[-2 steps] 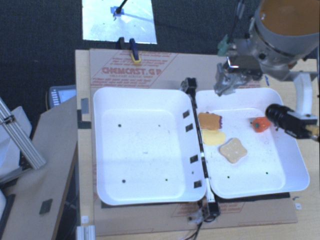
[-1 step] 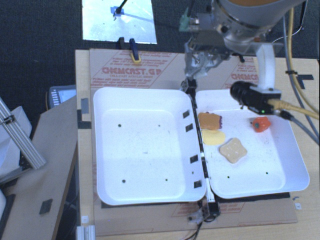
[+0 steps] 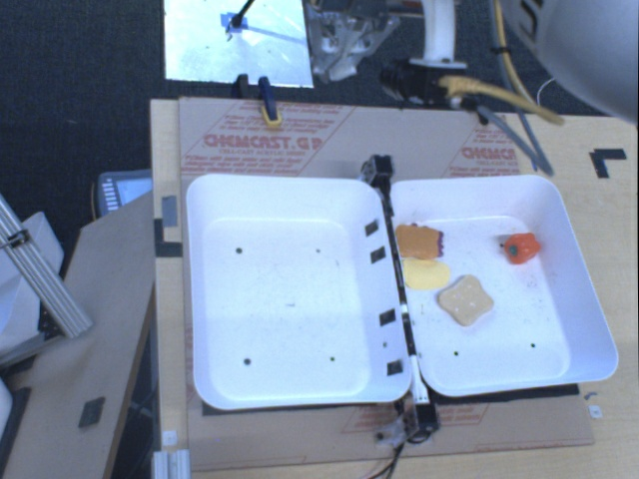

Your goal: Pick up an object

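Observation:
The right white bin [image 3: 579, 317] holds several small items. An orange-brown piece with a purple edge [image 3: 419, 240] lies near the bin's left wall, with a flat yellow piece [image 3: 426, 274] just in front of it. A tan toast-shaped piece [image 3: 465, 300] sits a little further front. A red-orange vegetable [image 3: 520, 247] rests alone toward the right. My gripper [image 3: 339, 48] hangs high at the top of the view, beyond the back edge of both bins and far from every item. Nothing is seen in its grasp.
The left white bin [image 3: 210, 297] adjoins the right one along a clipped centre seam [image 3: 384, 267]. Both rest on a cardboard sheet [image 3: 300, 143]. A shiny metal plate [image 3: 235, 28] and a yellow clamp [image 3: 271, 118] lie behind. A yellow cable [image 3: 499, 98] trails at the upper right.

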